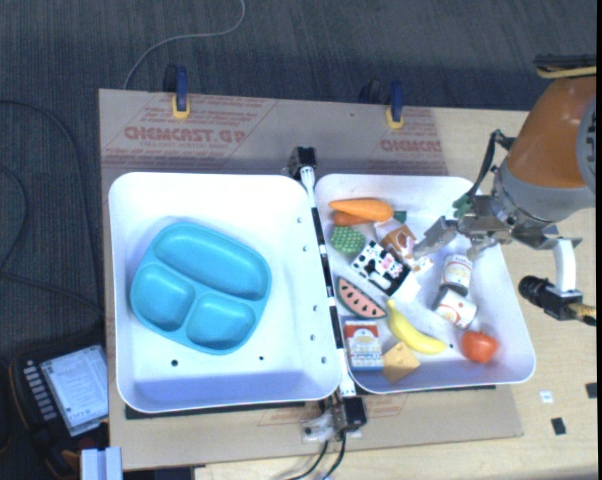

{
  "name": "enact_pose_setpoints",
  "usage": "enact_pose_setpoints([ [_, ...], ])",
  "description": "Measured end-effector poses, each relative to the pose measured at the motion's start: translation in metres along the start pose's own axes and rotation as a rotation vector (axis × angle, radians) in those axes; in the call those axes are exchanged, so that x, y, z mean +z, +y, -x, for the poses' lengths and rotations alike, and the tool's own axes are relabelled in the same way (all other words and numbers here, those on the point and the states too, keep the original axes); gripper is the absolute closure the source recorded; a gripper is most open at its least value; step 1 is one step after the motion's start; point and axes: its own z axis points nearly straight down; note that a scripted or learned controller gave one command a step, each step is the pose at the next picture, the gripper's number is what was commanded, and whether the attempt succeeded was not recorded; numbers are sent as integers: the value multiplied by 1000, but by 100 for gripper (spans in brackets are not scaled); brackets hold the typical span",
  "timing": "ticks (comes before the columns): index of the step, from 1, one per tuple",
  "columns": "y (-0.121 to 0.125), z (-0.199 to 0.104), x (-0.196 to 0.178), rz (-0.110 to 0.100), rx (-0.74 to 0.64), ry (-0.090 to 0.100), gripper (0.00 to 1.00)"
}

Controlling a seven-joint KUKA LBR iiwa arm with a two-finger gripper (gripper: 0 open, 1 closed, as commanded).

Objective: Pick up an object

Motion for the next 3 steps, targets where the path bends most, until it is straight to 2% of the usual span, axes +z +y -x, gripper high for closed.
enact_pose_setpoints([
  [1,0,-31,82,19,-1,1,0],
  [2,-50,-55,106,20,2,-8,0],
  [3,-50,-55,96,19,3,-7,100],
])
